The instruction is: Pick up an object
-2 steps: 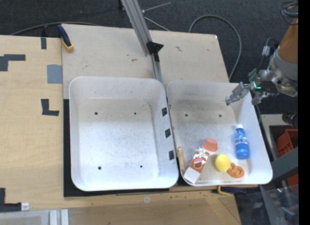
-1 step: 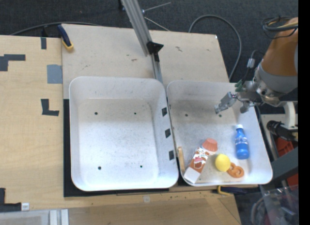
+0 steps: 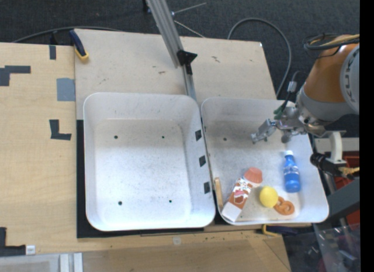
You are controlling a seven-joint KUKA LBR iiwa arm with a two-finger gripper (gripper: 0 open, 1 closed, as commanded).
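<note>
Dark carpet runs behind a pale wooden bench [image 3: 35,148] that carries two shallow white bins side by side, so pretty standard setup. Nearest the camera, along the front edge of the right bin [image 3: 234,119], sits a little pile of stuff: an orange pretzel-shaped ring [image 3: 284,207] at the front right corner, a yellow ball [image 3: 268,196] touching it on the left, and an orange-and-white tube [image 3: 241,195] lying at a slant with its white cap end down at the front wall. Whatever's printed on the tube is too blurry to read. Just behind the ring, a blue bottle [image 3: 291,174] with a white cap lies against the right wall, no readable label either.

Further back, the gripper [image 3: 261,133] hangs over the bare middle of the right bin, well apart from all four items and behind them. Nothing sits between its fingers, and honestly I can't tell whether they're spread or closed. The grey arm with its orange band [image 3: 327,78] comes in from the right edge, wrist angled down and leftward. The left bin [image 3: 140,159] sits beside it, and a metal rail [image 3: 166,22] slants up at the back.
</note>
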